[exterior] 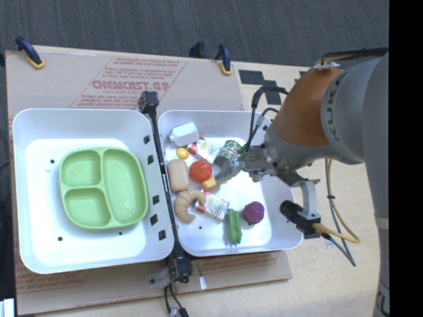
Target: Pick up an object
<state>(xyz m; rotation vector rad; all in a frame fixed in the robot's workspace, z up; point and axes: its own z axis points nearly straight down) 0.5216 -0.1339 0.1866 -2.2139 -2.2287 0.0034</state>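
The right bin (pixel 281 240) holds several small toy foods. Among them are a red tomato (pixel 200 171), a tan bread piece (pixel 177 175), a croissant (pixel 186 203), a purple item (pixel 253 211), a green vegetable (pixel 234 226) and a white box (pixel 184 134). My gripper (pixel 223 169) reaches in from the right and hangs low over the middle of this bin. It is just right of the tomato and above a small orange cube (pixel 209 184). A green-and-white can (pixel 231 149) lies right behind it. I see nothing held in it.
The left bin (pixel 26 243) holds a light green divided plate (pixel 102 187). A black hinge strip (pixel 157 177) separates the bins. A small bottle (pixel 202 150), a yellow piece (pixel 182 154) and a printed packet (pixel 213 207) also lie in the right bin. Cardboard (pixel 125 78) lies behind.
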